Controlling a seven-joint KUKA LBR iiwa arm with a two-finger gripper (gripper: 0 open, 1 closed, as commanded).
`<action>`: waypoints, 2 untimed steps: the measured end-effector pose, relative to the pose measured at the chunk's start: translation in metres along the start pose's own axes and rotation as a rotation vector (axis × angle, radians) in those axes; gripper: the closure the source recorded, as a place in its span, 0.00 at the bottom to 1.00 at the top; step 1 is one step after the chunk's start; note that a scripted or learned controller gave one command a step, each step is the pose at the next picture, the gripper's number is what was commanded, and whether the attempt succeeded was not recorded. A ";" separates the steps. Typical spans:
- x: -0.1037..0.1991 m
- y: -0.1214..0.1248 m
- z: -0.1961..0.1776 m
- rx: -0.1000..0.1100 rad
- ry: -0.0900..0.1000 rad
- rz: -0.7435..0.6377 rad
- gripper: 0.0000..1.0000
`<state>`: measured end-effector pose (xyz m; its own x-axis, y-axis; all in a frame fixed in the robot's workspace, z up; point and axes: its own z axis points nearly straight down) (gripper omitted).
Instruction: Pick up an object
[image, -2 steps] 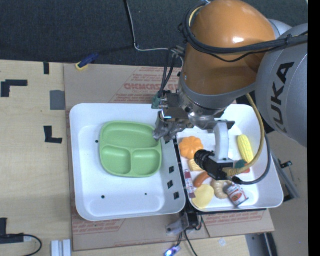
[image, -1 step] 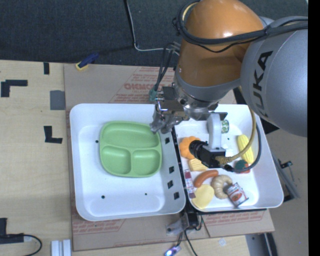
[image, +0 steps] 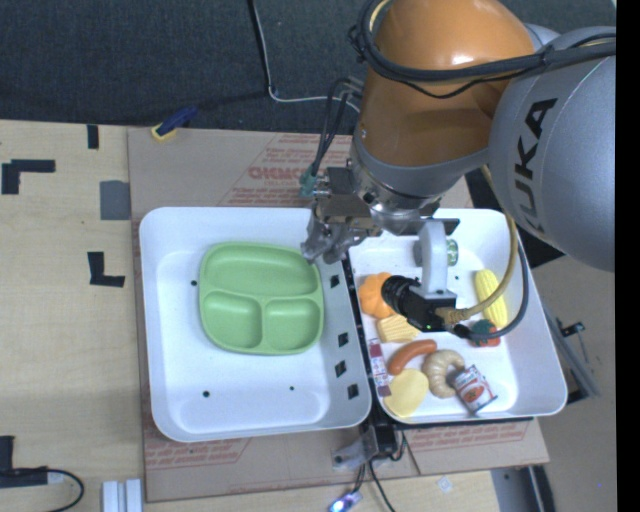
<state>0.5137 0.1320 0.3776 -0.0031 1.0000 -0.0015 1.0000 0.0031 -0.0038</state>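
Looks like the approach step, with no grasp made yet — end effector (image: 326, 243) hanging over the shared wall between the left bin (image: 250, 395) and the right bin (image: 528, 365), nothing visibly in it. Cannot tell from this slant whether open wide or closed narrow. Likeliest target, judging by nearness: the green plate (image: 262, 298), lying flat just left of and below the end effector, its upper right corner almost under the tip. Smooth, shallow, divided into three wells, with a rounded raised rim — probably awkward to pinch except at that rim. Next move, then: a short shift left to straddle the rim, a straight descent, then a close. Otherwise, a swing to the right and down toward the small food toys: an orange piece (image: 371, 292) nearest, then a sausage (image: 412, 353), a corn cob (image: 486, 285) and a red can (image: 471, 388) farther off, packed close together and calling for a careful pick of one.
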 end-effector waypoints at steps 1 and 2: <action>-0.005 0.070 -0.082 -0.014 0.002 0.002 1.00; -0.004 0.068 -0.087 -0.003 -0.001 0.000 1.00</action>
<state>0.5816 0.1281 0.4648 -0.0027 1.0000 -0.0025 1.0000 0.0027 -0.0008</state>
